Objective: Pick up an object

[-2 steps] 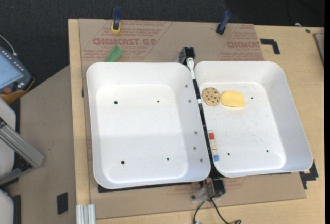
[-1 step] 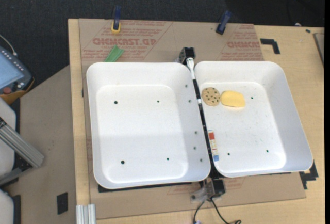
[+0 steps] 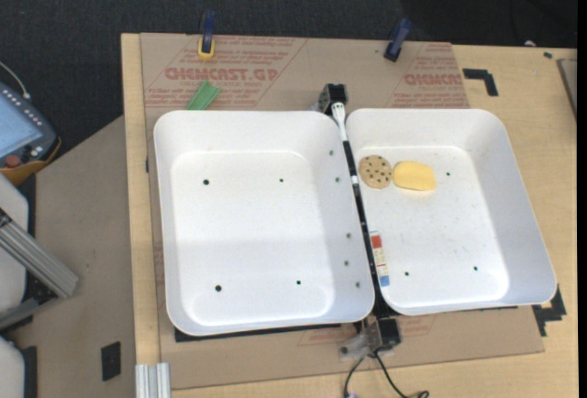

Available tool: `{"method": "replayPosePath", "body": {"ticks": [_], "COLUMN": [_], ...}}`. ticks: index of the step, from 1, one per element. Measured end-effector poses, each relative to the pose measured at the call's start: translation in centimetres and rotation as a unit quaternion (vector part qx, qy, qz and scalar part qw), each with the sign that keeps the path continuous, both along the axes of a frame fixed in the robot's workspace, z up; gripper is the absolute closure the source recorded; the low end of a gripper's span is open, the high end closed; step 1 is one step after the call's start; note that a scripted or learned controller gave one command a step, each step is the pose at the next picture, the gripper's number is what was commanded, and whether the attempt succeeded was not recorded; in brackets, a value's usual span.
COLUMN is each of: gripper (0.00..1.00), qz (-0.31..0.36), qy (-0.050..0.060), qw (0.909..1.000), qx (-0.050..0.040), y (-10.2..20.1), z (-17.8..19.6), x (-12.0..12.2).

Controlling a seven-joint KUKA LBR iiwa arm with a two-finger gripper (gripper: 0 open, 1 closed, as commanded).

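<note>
Judging by looks, we expect the yellow piece (image 3: 415, 177), just right of the cookie (image 3: 374, 171) in the right bin (image 3: 514, 204), to be light, smooth, perhaps slippery; grip its narrow sides. Gripper state: we cannot tell.

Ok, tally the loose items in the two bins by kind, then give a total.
Cookie with dark chips: 1
Yellow lump: 1
Total: 2, both in the right bin, lying side by side near its back left.
</note>
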State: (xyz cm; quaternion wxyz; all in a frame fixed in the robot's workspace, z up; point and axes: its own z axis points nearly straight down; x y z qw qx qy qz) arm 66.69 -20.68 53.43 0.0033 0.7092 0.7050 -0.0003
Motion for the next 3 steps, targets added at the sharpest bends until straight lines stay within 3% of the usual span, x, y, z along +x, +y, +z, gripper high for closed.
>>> {"method": "replayPosePath", "body": {"ticks": [1, 2, 3], "gripper": [1.00, 1.00, 1.00], "qz": [0.003, 0.005, 0.004], "qy": [-0.003, 0.010, -0.003], "qw": [1.0000, 0.9999, 1.0000], "qx": [-0.0010, 0.0053, 0.0016], "y": [0.5, 5.7, 7.8], "z": [1.3, -13.8, -2.2], "x": [0.0, -0.1, -6.9]}}
